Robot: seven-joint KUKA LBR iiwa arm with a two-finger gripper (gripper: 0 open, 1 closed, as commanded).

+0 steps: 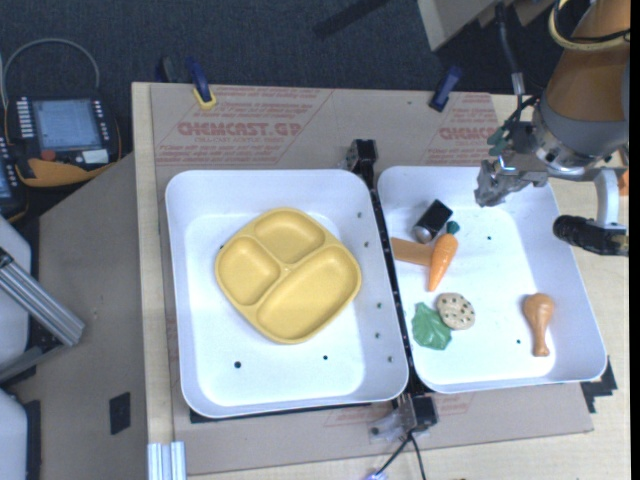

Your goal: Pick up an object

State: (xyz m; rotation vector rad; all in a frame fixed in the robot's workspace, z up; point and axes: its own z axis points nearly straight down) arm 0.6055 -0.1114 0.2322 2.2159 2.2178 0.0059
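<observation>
My gripper (491,192) hangs over the far part of the right bin (575,298), with nothing seen in it. A small black and silver cylinder (433,219) lies to its left, close to the bin's left wall. Just nearer than that lie an orange carrot (442,257) with a green top and a flat orange wedge (407,251) beside it. A speckled cookie (456,311) rests on the edge of a green leaf (429,329) near the bin's front left. A tan chicken drumstick (539,322) lies at the front right.
The left bin (200,268) holds a yellow divided plate (288,273). A black clamp (362,154) sits between the bins at the far side. Cardboard (300,118) lies under both bins. A teach pendant (62,133) sits off the bench at far left.
</observation>
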